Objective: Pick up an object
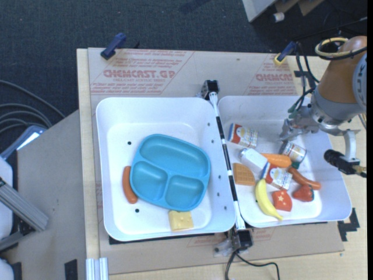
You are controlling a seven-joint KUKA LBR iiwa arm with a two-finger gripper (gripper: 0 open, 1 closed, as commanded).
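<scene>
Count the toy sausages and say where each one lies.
2. One sausage lies in the left bin, against the blue divided plate's left edge. The other sausage is in the right bin, above the tomato. The pile may hide more.

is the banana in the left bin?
No, the banana lies in the right bin, beside the tomato.

A brown bench board [175, 69] printed with red lettering lies on dark carpet [87, 10]. Two blue clamps [112, 45] grip its far edge, one near each far corner. Grey cables [23, 107] curve across the floor at the left. A black cable [256, 267] leaves the near edge of the board below the junction of the bins.
</scene>
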